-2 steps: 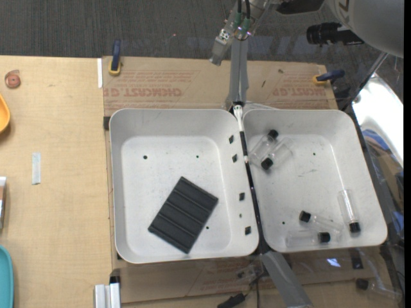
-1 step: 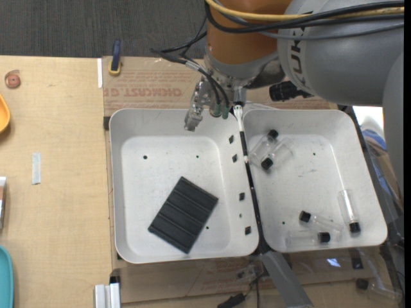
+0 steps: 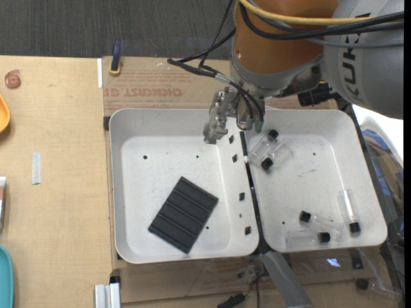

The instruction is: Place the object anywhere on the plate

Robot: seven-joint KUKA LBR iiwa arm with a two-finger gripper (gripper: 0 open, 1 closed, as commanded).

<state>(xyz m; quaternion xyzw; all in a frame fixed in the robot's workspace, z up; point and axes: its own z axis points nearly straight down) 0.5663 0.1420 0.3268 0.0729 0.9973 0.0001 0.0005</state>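
The plate [image 3: 184,213] is a black ribbed rectangle lying flat in the left bin [image 3: 128,172], toward its front. Several clear vials with black caps lie in the right bin [image 3: 359,165]: a pair [image 3: 270,151] near its back left, one [image 3: 347,205] at the right, two more [image 3: 316,222] near the front. My gripper [image 3: 217,126] hangs over the back right corner of the left bin, well behind and to the right of the plate. I see nothing clearly in its grasp.
The divider between the bins [image 3: 247,185] carries small black clips. Cables [image 3: 199,66] hang behind the gripper. The arm's orange band [image 3: 282,11] looms over the back of the right bin. A blue clamp [image 3: 116,55] sits on the cardboard at the back left.
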